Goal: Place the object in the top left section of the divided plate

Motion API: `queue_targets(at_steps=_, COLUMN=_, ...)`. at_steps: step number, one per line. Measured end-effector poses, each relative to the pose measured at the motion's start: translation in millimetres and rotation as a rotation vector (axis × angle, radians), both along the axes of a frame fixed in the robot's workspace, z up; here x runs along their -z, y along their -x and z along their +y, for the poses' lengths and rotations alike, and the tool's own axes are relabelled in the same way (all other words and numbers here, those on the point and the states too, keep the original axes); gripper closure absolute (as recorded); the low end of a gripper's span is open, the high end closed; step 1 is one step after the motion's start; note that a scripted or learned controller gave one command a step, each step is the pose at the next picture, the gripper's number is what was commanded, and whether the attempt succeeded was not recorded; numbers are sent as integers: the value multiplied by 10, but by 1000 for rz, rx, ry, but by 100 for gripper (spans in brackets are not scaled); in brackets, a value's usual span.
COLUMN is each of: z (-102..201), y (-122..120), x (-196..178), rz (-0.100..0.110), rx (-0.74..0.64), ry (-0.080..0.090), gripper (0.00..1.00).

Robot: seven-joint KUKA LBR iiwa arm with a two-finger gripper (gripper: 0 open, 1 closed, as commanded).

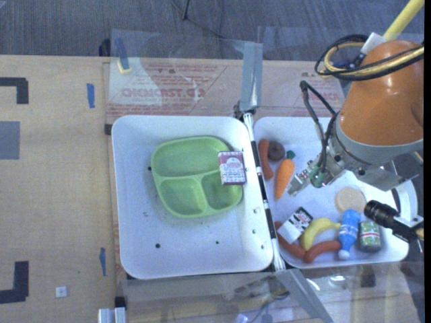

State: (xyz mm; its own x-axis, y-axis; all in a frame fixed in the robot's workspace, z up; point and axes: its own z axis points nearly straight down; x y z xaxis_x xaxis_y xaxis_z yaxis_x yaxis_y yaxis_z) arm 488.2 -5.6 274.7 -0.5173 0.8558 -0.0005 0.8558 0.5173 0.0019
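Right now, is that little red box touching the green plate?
Touching. The camera view shows the red box lying across the right rim of the green divided plate, overlapping it with no gap between them.

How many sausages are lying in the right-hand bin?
2. One sausage lies near the bin's top left, beside the carrot; the other sausage curves along the bottom edge under the banana. The arm covers part of the bin, so more may be hidden.
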Motion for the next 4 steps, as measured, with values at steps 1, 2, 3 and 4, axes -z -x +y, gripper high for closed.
queue_targets(at_steps=1, z=684, y=-359, x=137, rz=-1, rx=1, ry=0, gripper=100)
queue_targets(at_steps=2, z=679, y=-360, x=137, rz=-1, rx=2, ry=0, gripper=0)
queue_targets(at_steps=3, z=330, y=-256, x=235, rz=1, rx=-168, ry=0, gripper=0)
queue_targets(at_steps=4, z=746, y=-91, x=-257, rz=-4, rx=-424, ry=1, gripper=0)
